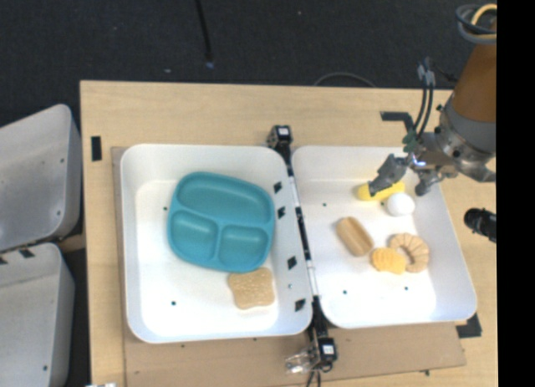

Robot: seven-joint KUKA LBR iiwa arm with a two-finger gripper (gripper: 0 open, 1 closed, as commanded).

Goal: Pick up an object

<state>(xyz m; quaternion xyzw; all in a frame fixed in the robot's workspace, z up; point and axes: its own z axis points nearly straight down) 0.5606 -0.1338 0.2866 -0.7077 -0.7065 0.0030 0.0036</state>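
Note:
My gripper [407, 179] hangs over the far part of the right bin [334, 293], its two dark fingers spread open. A small yellow piece [369, 193] lies right under the left finger [387, 175], partly covered by it. A white ball [401, 204] sits just below the gap between the fingers. Nothing shows between them. Nearer the front lie a tan bread roll [354, 236], a ridged beige pastry [412, 248] and a small orange-yellow piece [389, 260] touching it.
The left bin [134, 293] holds a teal divided plate [221, 221] and a slice of toast [252, 287] by its front right corner. A ridge with black clips [298, 235] divides the bins. The arm's orange band [478, 84] stands at the right.

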